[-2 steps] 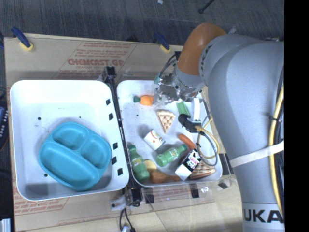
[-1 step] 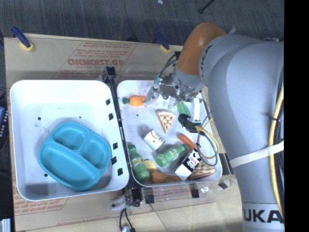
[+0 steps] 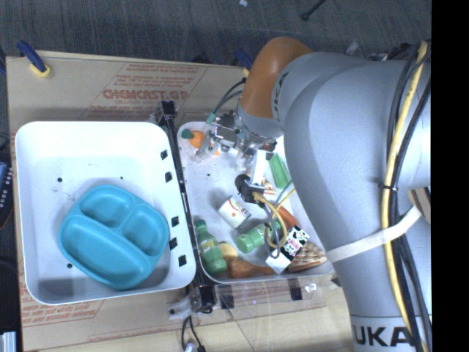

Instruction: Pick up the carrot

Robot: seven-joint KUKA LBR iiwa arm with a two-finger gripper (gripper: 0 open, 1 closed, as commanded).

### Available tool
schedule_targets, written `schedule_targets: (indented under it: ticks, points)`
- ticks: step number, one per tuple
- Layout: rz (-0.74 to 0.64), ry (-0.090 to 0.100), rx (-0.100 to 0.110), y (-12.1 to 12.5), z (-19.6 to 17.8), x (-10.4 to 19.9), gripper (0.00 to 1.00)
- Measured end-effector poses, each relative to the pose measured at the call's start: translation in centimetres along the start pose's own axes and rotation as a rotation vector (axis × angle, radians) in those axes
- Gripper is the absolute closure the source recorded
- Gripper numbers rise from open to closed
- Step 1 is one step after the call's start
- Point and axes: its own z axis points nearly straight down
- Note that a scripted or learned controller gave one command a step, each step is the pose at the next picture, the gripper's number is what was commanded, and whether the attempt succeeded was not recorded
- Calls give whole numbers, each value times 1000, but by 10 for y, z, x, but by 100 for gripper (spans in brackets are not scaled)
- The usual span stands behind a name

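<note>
Presumably the small orange toy carrot (image 3: 196, 140) is the piece lying in the far corner of the cluttered white plastic bin (image 3: 209, 178), close against the bin's wall and apart from the heap of other toy food nearer the camera. The tool end of the grey arm with the orange band (image 3: 330, 123) is seen just beside it, low over the bin floor. Whether the jaws are wide or narrow cannot be told, as they are lost among cables and metal parts.

For a sound grasp, the jaws should be centred over the carrot's body and closed across its narrow width. The wall should be allowed for, since one side may be blocked by it. The small white carton (image 3: 233, 210) is well apart and need not be disturbed.
</note>
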Motion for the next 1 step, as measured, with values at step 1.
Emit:
schedule_targets:
  ticks: [1]
  points:
    - [571,-2,17,-1,3,-9,0]
